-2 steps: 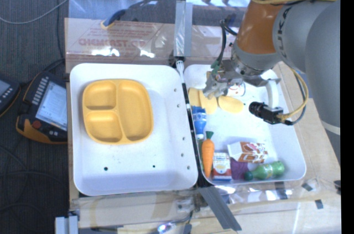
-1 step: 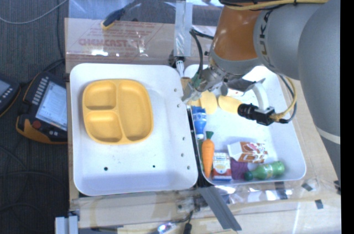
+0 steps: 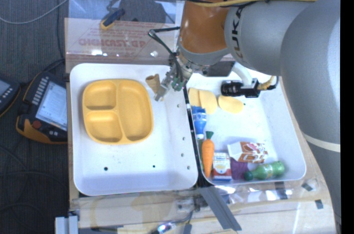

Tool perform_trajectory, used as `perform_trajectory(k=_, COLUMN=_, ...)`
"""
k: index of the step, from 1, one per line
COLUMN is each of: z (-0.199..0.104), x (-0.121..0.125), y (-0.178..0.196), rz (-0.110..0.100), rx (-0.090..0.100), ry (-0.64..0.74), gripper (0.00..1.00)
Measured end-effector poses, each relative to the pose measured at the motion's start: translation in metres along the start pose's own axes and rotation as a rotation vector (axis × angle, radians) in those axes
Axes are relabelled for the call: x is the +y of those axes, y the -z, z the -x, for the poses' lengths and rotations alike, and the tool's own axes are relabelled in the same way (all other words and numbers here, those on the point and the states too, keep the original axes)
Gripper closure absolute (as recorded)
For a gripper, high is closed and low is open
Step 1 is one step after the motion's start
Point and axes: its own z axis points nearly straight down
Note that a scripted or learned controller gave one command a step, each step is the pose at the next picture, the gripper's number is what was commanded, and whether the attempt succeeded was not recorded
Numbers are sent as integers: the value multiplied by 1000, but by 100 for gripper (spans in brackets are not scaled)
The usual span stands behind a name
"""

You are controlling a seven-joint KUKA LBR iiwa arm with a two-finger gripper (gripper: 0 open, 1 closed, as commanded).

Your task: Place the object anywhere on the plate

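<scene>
A yellow plate (image 3: 118, 111) with three compartments lies in the left part of the left bin (image 3: 133, 172). My gripper (image 3: 164, 88) hangs over that bin's far right corner, just right of the plate's far right edge. A small tan cone-like object (image 3: 152, 82) sits right against the gripper's left side, above the bin floor. I cannot make out whether it is gripped. Nothing lies on the plate.
The right bin (image 3: 287, 133) holds pale yellow pieces (image 3: 202, 99) (image 3: 231, 104), a blue tube (image 3: 199, 119), a carrot (image 3: 207, 155), a small carton (image 3: 251, 150), a box (image 3: 222, 166) and green items (image 3: 266, 170). The ridge between the bins (image 3: 191, 133) runs just right of the gripper.
</scene>
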Motion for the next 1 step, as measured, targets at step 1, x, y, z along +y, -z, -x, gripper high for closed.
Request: perform_trajectory(k=1, z=-8, x=33, y=-51, rz=-2, rx=0, ry=139, gripper=100)
